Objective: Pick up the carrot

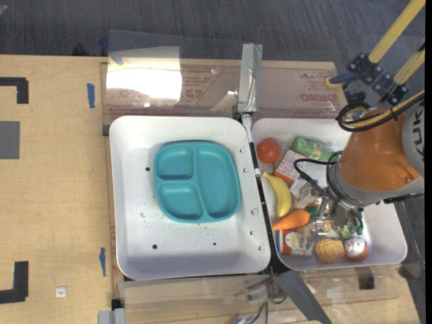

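One orange carrot point(292, 220) lies in the right bin point(395, 238), close to that bin's left wall and pointing toward it, tilted slightly up to the right. Just above the carrot is a yellow banana point(280, 193), curved and nearly touching it. Above the banana sits a red tomato point(268, 150), and to the tomato's right a green packet point(312, 146) leans by the bin's far wall. Right of the carrot, the gripper point(331, 211) hangs low over a jumble of small toy foods; whether it is wide or narrow cannot be told, and the carrot is not in it. Below the gripper lie a tan, bumpy round item point(330, 250) and a red-and-white ball point(356, 248). The arm's orange band point(373, 155) rises above the gripper. Left of the carrot, past the dividing wall, the left bin point(135, 248) holds a teal divided plate point(198, 181).
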Robot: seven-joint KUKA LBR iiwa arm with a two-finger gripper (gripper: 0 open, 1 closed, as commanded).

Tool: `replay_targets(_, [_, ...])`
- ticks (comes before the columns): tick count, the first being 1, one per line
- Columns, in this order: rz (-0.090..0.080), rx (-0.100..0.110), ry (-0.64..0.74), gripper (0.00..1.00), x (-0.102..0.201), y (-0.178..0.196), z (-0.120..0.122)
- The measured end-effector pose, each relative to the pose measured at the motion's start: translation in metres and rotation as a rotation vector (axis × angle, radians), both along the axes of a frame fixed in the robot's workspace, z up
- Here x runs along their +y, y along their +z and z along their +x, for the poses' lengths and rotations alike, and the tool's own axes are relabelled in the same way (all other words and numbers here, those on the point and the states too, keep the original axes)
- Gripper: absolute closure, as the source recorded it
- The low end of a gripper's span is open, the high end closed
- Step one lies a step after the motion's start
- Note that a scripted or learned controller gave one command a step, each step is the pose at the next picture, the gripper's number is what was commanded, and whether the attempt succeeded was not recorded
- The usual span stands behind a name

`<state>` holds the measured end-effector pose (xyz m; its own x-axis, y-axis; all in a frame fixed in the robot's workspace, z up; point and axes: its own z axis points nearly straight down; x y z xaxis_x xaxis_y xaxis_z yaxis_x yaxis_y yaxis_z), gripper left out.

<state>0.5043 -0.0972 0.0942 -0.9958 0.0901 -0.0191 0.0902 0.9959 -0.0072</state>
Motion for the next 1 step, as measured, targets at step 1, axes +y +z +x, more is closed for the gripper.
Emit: replay_targets(1, [0.002,-0.013,-0.117,0.0,-0.0019,0.0009,-0.0101])
